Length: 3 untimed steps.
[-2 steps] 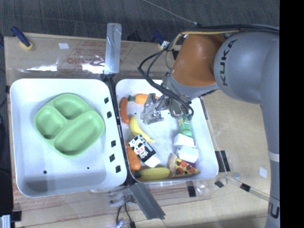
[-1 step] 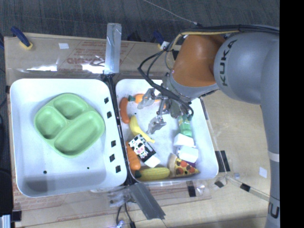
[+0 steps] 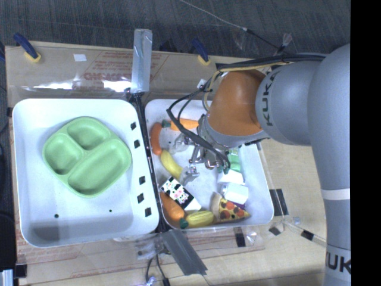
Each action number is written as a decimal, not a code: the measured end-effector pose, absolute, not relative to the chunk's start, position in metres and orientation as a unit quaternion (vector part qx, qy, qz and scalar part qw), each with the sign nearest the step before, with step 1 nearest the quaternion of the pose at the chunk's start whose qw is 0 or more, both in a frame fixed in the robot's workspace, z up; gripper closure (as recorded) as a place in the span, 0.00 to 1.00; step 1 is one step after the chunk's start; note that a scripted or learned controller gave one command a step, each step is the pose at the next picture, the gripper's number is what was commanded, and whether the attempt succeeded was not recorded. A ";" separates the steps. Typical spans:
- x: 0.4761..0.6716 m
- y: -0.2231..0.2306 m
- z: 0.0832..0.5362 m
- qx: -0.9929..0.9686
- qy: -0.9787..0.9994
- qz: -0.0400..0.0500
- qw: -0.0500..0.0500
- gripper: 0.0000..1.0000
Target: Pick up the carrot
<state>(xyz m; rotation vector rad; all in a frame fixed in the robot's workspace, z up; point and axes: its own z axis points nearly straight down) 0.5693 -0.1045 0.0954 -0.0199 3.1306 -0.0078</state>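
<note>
The right bin (image 3: 262, 183) holds several toy foods. An orange tapered carrot (image 3: 171, 207) lies at its front left corner, beside a black-and-white block (image 3: 177, 190). My gripper (image 3: 201, 162) hangs over the middle of this bin, above and to the right of the carrot and apart from it. Its metal fingers (image 3: 192, 159) stand open with nothing between them. A second orange piece (image 3: 188, 124) at the back of the bin is partly hidden by the arm's orange band (image 3: 235, 103).
A red-orange sausage-like piece (image 3: 156, 137) and a banana (image 3: 170, 163) lie along the right bin's left wall. A yellow piece (image 3: 200, 218), a pizza slice (image 3: 230, 210), white blocks (image 3: 236, 192) and a green item (image 3: 234, 158) crowd the front right. The left bin (image 3: 36, 213) holds a green divided plate (image 3: 87, 155).
</note>
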 end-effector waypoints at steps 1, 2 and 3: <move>0.591 -0.137 0.123 -0.037 0.999 -0.001 0.002 0.00; 0.655 -0.145 0.102 0.003 1.000 0.001 -0.008 0.00; 0.659 -0.145 0.115 0.001 1.000 -0.001 0.002 1.00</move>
